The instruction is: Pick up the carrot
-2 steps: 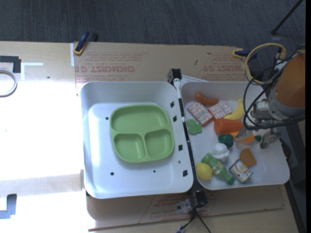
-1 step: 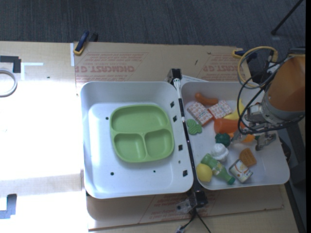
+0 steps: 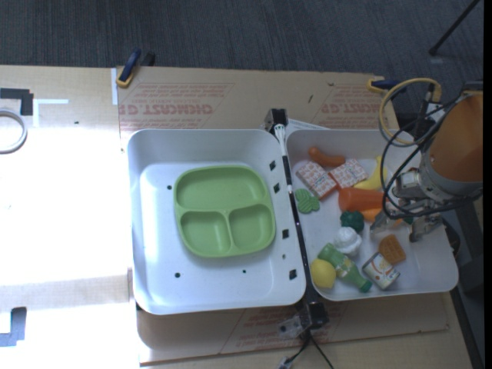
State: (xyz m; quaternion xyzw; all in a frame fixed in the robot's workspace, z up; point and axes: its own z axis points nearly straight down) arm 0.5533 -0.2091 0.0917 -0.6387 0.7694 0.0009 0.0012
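Orange carrot (image 3: 327, 158) lies at the back of the right bin (image 3: 442, 279), close to the divider, long axis running roughly left-right w/ a slight slant, thicker end toward the bin's middle as far as I can tell. The jaws (image 3: 401, 223) sit near the right side of the same bin, low over the clutter, so the carrot lies up and to the left of them in the camera view, w/ the snack packets (image 3: 332, 177) and a second, bigger orange item (image 3: 361, 199) in between. Can't tell how far the jaws are parted or whether anything's in them; cables and wrist hide that. Judgement: the move turns on crossing that cluttered stretch w/o snagging and closing across the carrot's short width, approx. front-to-back. Surface under it is smooth white plastic, so it could skid. Room is tight: bin's back wall just behind, packets just in front. The left bin (image 3: 146, 283) holds a green divided plate (image 3: 225, 211); worktop (image 3: 61, 206) beyond is bright and washed out.
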